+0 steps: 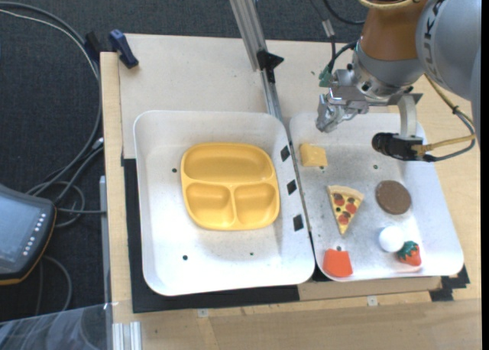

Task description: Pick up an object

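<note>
While the pincer (330, 121) hangs over the right white bin (447, 211), how far it is open I cannot tell; the pale yellow cheese block (313, 155) at its six o'clock could slide sideways under an off-centre descent.

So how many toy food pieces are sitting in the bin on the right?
6, all in the right bin: a cheese block near the top, a pizza slice mid-bin, a brown cookie right of it, an orange piece, a white ball and a strawberry along the bottom.
</note>
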Tool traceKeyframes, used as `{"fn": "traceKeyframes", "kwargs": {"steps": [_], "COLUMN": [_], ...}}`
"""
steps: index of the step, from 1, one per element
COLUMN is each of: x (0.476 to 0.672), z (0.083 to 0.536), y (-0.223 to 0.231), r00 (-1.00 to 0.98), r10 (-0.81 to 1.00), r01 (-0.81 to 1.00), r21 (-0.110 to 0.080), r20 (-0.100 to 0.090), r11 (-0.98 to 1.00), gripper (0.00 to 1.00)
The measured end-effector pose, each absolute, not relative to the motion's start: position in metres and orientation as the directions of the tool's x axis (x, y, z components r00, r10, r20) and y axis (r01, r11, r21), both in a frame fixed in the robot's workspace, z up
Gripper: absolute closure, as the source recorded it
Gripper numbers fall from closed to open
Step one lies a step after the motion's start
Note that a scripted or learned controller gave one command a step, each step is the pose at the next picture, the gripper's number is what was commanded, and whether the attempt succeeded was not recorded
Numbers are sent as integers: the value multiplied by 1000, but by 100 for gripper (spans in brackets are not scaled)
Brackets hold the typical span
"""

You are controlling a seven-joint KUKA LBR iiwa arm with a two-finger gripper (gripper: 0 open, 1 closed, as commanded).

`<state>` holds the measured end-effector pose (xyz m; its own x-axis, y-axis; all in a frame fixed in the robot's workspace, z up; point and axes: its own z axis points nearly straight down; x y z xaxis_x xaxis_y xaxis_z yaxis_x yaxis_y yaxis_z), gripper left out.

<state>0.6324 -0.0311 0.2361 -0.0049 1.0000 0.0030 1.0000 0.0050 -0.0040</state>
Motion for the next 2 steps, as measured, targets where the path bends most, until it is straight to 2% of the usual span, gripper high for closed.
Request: {"fn": "traceKeyframes", "kwargs": {"steps": [1, 2], "x": [619, 592], "z": [235, 246], "y": [19, 65], "r00": [-6, -6], "r10": [1000, 1000], "r01": [1000, 1000], "r21": [-4, -4], "r20": [3, 4], "r11": [6, 6], "gripper": [100, 100]}}
